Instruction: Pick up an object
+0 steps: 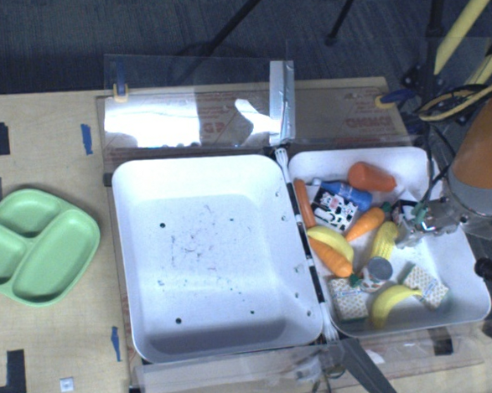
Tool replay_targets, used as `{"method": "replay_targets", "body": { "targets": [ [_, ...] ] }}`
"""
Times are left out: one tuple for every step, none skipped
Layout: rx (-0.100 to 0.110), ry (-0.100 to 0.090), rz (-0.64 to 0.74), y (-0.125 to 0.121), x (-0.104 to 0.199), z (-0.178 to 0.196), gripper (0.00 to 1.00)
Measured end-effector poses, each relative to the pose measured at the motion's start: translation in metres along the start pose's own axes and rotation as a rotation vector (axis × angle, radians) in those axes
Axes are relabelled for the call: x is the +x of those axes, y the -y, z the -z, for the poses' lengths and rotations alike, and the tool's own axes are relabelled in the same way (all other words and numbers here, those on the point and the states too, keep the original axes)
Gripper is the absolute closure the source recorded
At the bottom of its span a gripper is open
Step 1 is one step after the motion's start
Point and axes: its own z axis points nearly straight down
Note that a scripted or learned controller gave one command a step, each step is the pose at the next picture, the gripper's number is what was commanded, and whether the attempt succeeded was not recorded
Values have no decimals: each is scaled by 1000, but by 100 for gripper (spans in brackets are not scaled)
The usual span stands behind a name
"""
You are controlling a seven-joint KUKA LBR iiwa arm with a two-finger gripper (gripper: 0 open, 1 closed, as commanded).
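Banana (393, 299): lies at the near side of the right bin (468, 306), curved, long axis about left to right, the ends turned up toward the far side.
Sponge (347, 299): a speckled pad just left of the banana, touching it, by the near-left corner of the right bin.
Second pad (427, 283): the same speckled kind, just right of the banana, tilted.
Grey cap (379, 268): small round thing between the banana and the carrots.
Yellow fruit (329, 243): lies by the left wall of the right bin, long axis from far-left to near-right.
Carrot (365, 223): orange, points from near-left to far-right, its tip close to the corn.
Corn (384, 240): yellow, nearly upright in the view, just left of the gripper.
Gripper (409, 226): low over the right bin at its right side, arm coming from the right; nothing is seen between the fingers, and I cannot tell if they are apart or together.
Banana to gripper: the banana lies nearer to the camera than the gripper and a little left of it, apart from it.
Carton (334, 209): black and white pattern, with a blue pack (355, 195) touching it at the far side.
Orange lump (371, 176): at the far wall of the right bin.
Left bin (203, 182): white, with small dark marks on its floor.
Green tray (36, 246): three compartments, on the bench well left of the bins.
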Motion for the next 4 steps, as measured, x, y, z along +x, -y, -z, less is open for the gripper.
{"method": "replay_targets", "body": {
  "targets": [
    [0,-1,127,4,-28,-27,100],
    [-2,2,0,28,-26,31,100],
    [-2,2,0,28,-26,31,0],
    [-9,5,94,-4,22,-48,0]
  ]
}}
